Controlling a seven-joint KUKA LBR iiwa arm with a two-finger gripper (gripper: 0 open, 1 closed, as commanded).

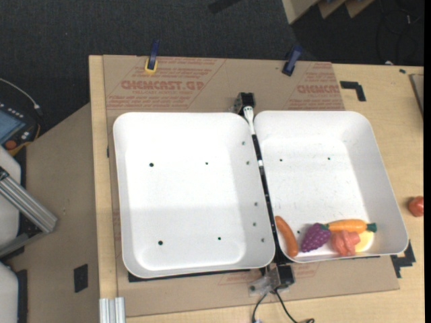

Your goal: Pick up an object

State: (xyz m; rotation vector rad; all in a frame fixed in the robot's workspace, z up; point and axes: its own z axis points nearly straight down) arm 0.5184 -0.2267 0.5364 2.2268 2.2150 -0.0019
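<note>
A: Where are the toys?

B: All bunched in the right bin [323, 140], at its near edge. The sausage [286, 235] lies furthest left, slanted along the bin's left wall. Just right of it sit the purple grapes [315, 237].

A: And past the grapes?

B: A carrot [350, 225] lies flat, its green tip pointing right. Below it is a red piece [343, 242], touching a yellow one [363, 243] against the near rim. These are packed close; I cannot tell exactly which ones touch.

A: What about the other bin?

B: The left bin [188, 187] shows bare white floor with a few dark dots. The two bins meet along a black strip [259, 173] running near to far.

A: Anything outside them?

B: A small red thing [416, 206] on the board [202, 79], right of the right bin. Two clips [153, 58] hold the board's far edge.

A: The gripper's state?

B: I cannot tell.
</note>
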